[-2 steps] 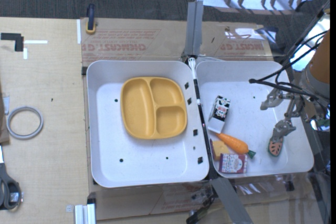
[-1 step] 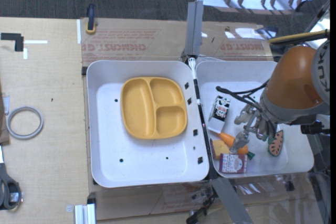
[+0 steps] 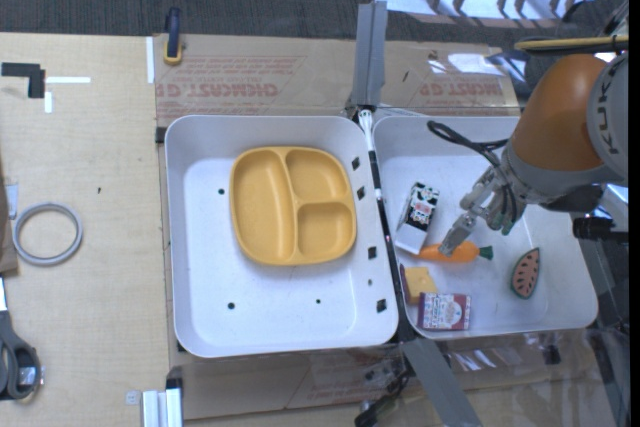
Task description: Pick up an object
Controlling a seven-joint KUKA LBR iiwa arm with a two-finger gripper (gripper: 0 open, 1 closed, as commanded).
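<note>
Carrot (image 3: pixel 452 253) apparently touched by lowered gripper (image 3: pixel 457 237).

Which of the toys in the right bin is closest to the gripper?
The orange carrot, lying right at the gripper; the watermelon slice and red carton lie farther off.

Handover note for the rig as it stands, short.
Gripper: low in the right bin, tips right over the toy carrot; whether they have closed on it cannot be told.
Right bin also holds a small black-and-white carton, a yellow block, a red-and-white box and a watermelon slice.
Left bin: yellow divided plate.
Done: arm is down at the carrot.
Left: confirm the grasp and lift; nothing is raised yet.
</note>
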